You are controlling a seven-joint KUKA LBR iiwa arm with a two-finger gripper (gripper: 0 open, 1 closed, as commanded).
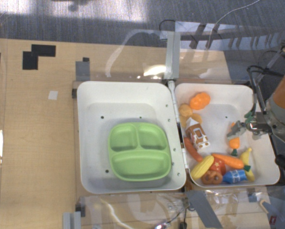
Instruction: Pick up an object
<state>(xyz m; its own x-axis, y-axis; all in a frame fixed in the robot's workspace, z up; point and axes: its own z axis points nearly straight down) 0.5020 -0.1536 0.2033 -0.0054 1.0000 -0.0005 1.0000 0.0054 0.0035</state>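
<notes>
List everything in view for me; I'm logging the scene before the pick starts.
bins: two, white, side by side on the bench
tray: one, green, three compartments, in the left bin
toy foods: a dozen or so, mostly orange, yellow, red, in the right bin, most along its left and near sides
carrot: one, orange, near front of the right bin
arm: one, orange band, entering from the right
gripper: one, dark, over the right bin
</notes>
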